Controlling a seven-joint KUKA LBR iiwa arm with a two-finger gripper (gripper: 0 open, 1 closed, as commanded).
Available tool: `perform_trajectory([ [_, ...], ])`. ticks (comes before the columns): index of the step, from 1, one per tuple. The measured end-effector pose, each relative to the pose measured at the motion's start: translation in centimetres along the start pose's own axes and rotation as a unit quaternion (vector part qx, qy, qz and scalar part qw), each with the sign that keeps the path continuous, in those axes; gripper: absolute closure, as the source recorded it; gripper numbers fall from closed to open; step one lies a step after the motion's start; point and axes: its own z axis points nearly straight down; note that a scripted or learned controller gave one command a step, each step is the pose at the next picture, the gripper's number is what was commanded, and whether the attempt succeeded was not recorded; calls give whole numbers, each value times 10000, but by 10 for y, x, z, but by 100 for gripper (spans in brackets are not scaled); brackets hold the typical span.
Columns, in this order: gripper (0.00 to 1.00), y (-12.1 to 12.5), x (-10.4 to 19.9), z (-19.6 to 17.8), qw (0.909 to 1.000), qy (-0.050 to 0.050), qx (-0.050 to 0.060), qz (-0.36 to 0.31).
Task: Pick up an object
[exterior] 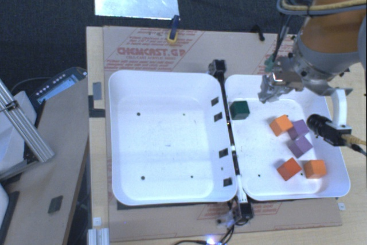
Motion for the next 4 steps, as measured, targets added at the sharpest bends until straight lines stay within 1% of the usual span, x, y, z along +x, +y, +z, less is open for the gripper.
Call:
perform_trajectory([
  [1,100,-28,30,-180,10000,14,-74,-13],
  [2,100,17,-11,-172,10000,-12,15,40],
  [3,100,81,-51,-148,10000,-15,34,38],
  [4,100,133,-70,-143,10000,-16,12,26],
])
